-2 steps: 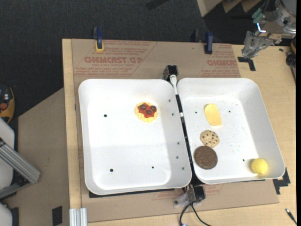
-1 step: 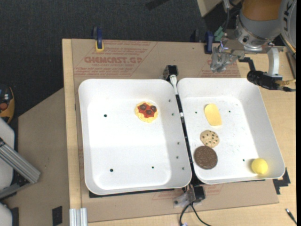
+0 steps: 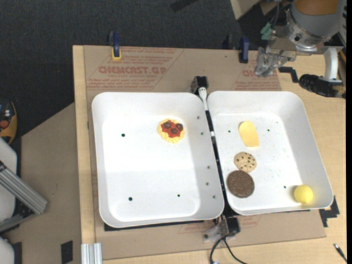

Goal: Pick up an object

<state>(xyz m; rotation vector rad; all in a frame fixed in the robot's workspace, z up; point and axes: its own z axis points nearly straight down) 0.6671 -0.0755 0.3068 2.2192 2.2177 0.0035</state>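
Brown cardboard covers the table (image 3: 137, 65), clamped at its far edge, under two glossy white bins. The claw (image 3: 268, 63) hangs above the cardboard; its grip cannot be told. Below it, the right bin (image 3: 308, 125) holds a pale yellow bar (image 3: 248, 133), speckled cookie (image 3: 245, 161), dark round cookie (image 3: 241, 183) and yellow ball (image 3: 303, 194); a small pizza-like disc (image 3: 171, 130) lies in the left bin (image 3: 110, 147).

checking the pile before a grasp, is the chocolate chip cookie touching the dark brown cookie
Touching. In the camera view the chocolate chip cookie has its lower edge meeting the top edge of the dark brown cookie, with no white bin floor between them.
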